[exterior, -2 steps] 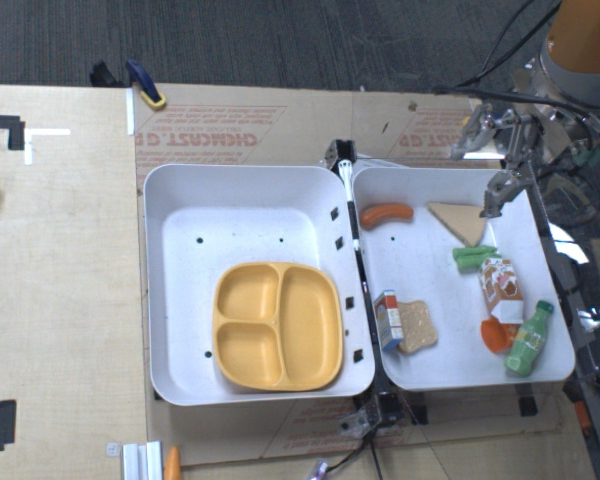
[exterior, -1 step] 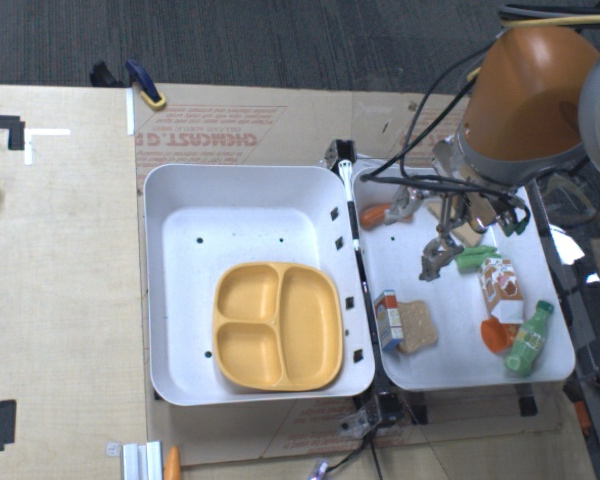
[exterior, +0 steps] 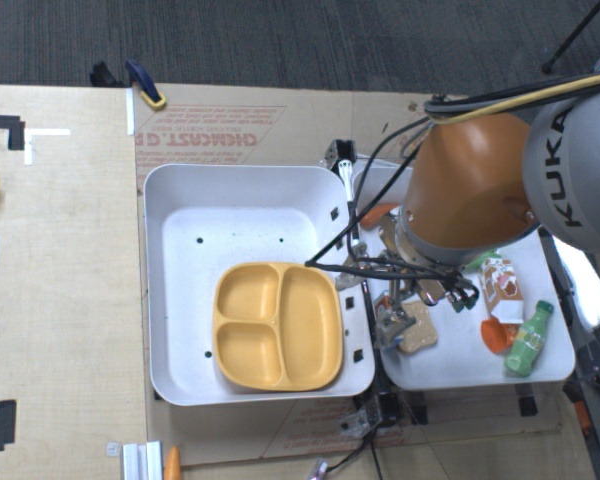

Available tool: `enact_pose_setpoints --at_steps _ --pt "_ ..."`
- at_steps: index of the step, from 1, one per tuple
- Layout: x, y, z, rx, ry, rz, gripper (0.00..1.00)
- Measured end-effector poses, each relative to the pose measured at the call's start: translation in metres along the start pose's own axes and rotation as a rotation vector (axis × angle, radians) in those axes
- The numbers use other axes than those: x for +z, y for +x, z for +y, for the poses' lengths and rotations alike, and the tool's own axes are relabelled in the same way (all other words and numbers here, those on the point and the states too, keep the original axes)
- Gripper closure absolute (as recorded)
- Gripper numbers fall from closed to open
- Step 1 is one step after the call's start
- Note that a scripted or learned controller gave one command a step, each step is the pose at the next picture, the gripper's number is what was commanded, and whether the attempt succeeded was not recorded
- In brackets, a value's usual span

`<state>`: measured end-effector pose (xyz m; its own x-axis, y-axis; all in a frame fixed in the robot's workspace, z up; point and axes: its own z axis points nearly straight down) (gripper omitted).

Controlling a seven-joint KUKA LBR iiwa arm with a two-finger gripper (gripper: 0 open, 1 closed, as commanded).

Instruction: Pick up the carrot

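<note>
the carrot (exterior: pixel 378 213) lies in the right bin (exterior: pixel 460 363), beside the arm (exterior: pixel 480 183).

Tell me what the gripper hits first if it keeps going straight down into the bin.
Probably the tan, bread-like item lying on the right bin floor just below the gripper. Depth is hard to judge from this slanted view.

One camera sits high above the table (exterior: pixel 60 298) and looks down at a slant. It sees both white bins, the left bin (exterior: pixel 170 268) whole. The big arm (exterior: pixel 480 183) comes in from the right, close under the camera, and covers much of the right bin (exterior: pixel 460 363).
</note>
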<state>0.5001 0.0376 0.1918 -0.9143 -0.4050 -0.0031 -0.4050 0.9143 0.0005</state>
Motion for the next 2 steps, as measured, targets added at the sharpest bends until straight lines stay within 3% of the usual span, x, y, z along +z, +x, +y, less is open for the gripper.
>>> enact_pose_setpoints --at_steps 1,2 --pt "0.049 -0.039 0.065 -0.056 0.000 0.000 0.00" --pt "0.098 -0.051 0.103 0.045 0.005 -0.001 0.00"
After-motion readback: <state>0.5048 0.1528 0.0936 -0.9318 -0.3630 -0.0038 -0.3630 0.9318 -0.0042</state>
